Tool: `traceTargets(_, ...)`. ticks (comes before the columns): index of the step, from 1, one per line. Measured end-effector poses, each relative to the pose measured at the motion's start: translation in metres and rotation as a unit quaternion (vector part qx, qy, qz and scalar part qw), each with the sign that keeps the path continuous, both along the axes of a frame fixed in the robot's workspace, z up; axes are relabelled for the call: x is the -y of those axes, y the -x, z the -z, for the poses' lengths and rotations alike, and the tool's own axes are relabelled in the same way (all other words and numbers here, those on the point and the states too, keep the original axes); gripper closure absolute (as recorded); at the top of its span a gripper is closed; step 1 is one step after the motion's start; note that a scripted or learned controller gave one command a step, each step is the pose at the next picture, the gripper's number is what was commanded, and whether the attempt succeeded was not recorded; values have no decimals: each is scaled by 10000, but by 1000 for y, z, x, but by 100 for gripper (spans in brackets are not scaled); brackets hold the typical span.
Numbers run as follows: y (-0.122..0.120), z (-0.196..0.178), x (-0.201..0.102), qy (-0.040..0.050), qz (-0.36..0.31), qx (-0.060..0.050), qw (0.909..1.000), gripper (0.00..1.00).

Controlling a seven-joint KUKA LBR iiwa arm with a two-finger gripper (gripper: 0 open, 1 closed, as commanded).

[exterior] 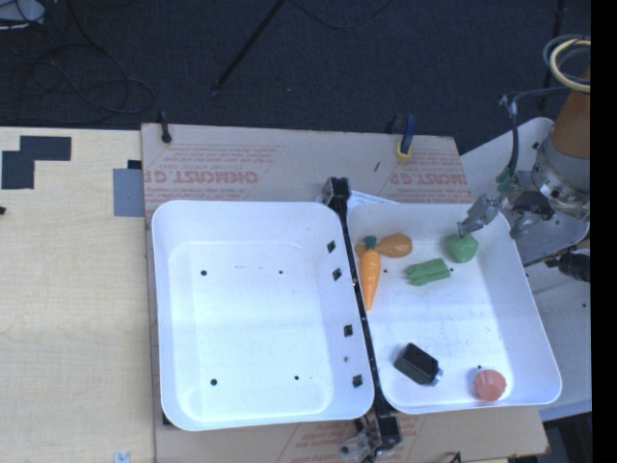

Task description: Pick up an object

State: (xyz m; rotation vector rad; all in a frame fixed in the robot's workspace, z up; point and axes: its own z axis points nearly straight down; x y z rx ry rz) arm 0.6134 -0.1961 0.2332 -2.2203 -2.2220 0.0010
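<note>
The right bin (521, 287) holds several small objects. A round green piece (462, 248) lies near its far right wall, and a long green piece (427, 272) lies just left of it. An orange carrot (368, 276) rests along the divider beside an orange-yellow lump (393, 246). A black block (417, 364) and a pink ball (489, 385) sit near the front. My gripper (498, 224) hovers at the bin's far right edge, open, with nothing between its fingers. Its left fingertip (469, 225) is just above the round green piece.
The left bin (164, 258) stands beside the right one, with a black divider rail (352, 297) between them. Both rest on a cardboard sheet (251, 167). A blue clamp (406, 135) sticks up at the cardboard's back edge.
</note>
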Motion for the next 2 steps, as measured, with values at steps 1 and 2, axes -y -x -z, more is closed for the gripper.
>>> traceTargets(1, 17, -138, -5, 19, -1, 66, 10000, 0)
traceTargets(2, 84, -251, -30, 6, -6, 43, 10000, 0)
